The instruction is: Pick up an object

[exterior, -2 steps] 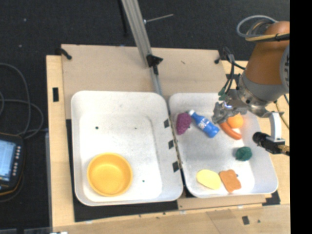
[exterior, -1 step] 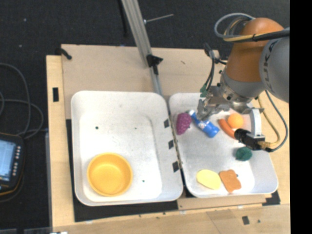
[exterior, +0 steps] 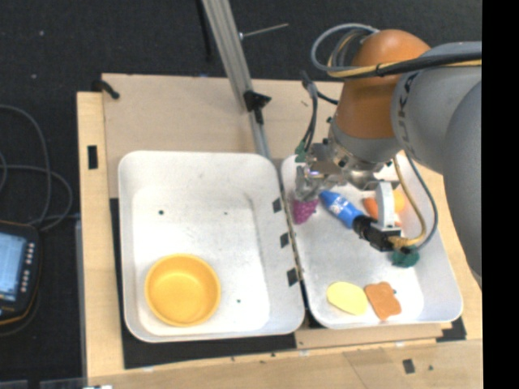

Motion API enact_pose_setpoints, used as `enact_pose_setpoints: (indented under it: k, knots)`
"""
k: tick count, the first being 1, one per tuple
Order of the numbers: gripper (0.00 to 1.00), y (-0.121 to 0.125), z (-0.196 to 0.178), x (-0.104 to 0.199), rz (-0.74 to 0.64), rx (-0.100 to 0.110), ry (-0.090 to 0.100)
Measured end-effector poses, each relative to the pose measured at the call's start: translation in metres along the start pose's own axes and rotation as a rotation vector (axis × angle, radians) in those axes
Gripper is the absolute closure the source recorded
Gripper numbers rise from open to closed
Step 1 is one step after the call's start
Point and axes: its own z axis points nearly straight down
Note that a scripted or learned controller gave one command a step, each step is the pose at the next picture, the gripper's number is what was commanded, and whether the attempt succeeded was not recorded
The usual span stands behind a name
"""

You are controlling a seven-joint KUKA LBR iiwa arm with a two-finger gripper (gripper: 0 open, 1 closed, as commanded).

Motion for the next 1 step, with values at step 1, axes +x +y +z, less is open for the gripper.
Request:
enact_pose_setpoints:
  k: [1]
  knots:
    - [1.00, 0.0171, -0.0028, 0.0451, 0.000, -0.002, 0.001]
